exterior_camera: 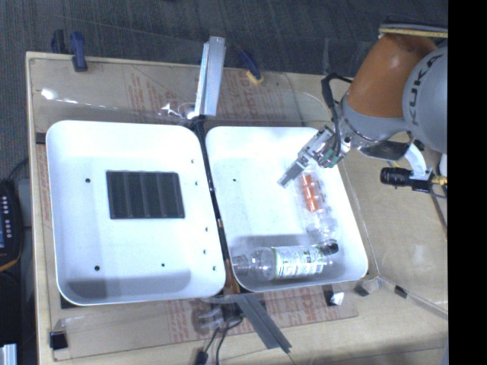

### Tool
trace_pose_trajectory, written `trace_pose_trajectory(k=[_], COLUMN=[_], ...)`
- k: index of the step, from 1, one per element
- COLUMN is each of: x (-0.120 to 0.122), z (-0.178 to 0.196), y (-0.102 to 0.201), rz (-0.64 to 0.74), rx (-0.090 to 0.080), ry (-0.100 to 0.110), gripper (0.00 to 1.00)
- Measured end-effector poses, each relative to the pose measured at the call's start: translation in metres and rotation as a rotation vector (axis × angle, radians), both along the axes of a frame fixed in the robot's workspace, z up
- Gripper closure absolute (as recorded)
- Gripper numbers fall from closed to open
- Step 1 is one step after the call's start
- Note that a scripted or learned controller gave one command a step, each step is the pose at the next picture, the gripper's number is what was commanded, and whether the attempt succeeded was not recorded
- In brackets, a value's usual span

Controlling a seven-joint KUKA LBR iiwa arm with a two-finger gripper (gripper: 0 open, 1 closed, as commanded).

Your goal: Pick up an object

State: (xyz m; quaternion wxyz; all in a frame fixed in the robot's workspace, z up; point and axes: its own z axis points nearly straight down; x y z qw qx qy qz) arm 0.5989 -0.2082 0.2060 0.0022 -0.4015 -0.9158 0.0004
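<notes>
- Camera view: the right bin (228, 204) carries two clear plastic bottles. One, with an orange label (311, 195), lies along the bin's right wall, its long axis running roughly from far to near, dark cap toward the near end.
- The second bottle (283, 262), with a pale printed label, lies along the near wall, long axis running left to right, its right end close to the cap end of the first, so the two make an L in the near right corner.
- The gripper (291, 175) hangs over the right bin, just beyond the far end of the orange-label bottle and a little to its left in the view. That bottle is the nearer target, leading away from the tool toward the near wall.
- The arm (388, 90) reaches in from the right, orange band above the wrist, with the tool slanted down and to the left into the bin.
- I cannot tell whether the fingers are apart or together; the tip reads as one grey wedge. Nothing shows between them.
- Judgement: to take the orange-label bottle, the tool would need to shift toward the near wall and close across the bottle's short width, not along its length.
- The left bin (76, 265) has a dark ribbed panel (144, 195) on its floor.
</notes>
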Motion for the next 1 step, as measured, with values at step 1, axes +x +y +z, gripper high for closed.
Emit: trace_pose_trajectory(k=[1], x=[-0.0027], z=[0.0996], y=[0.0446], rz=[0.055], rx=[-0.003], ry=[-0.007], gripper=[0.0])
